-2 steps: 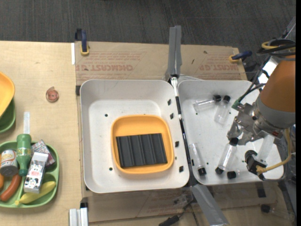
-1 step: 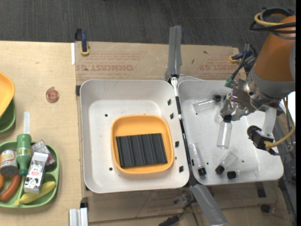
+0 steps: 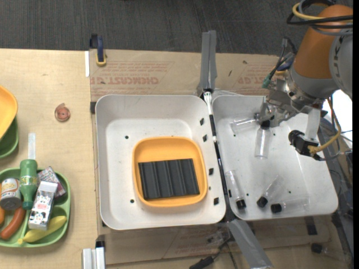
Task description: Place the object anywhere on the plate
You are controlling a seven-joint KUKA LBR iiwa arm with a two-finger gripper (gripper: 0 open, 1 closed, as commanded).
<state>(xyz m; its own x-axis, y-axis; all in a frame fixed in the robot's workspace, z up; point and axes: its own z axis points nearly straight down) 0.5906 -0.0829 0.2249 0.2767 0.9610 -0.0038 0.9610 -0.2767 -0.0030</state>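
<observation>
An orange plate (image 3: pixel 168 145) lies in the left bin (image 3: pixel 112 150), with a black ridged block (image 3: pixel 168 178) resting on it. In the right bin (image 3: pixel 314 178) lie several clear tubes with black caps. One clear tube (image 3: pixel 261 143) points down the view from just under my gripper (image 3: pixel 263 121), its black cap at the gripper's tip. I cannot tell whether that tube is held or lies on the bin floor. A second clear tube (image 3: pixel 241 122) lies just left of the gripper.
Three more capped tubes (image 3: pixel 271 188) lie near the right bin's front edge. A metal divider (image 3: pixel 208 66) runs between the bins. On the bench at far left stands a green tray (image 3: pixel 56 228) of toy food, plus an orange bowl (image 3: pixel 5 111).
</observation>
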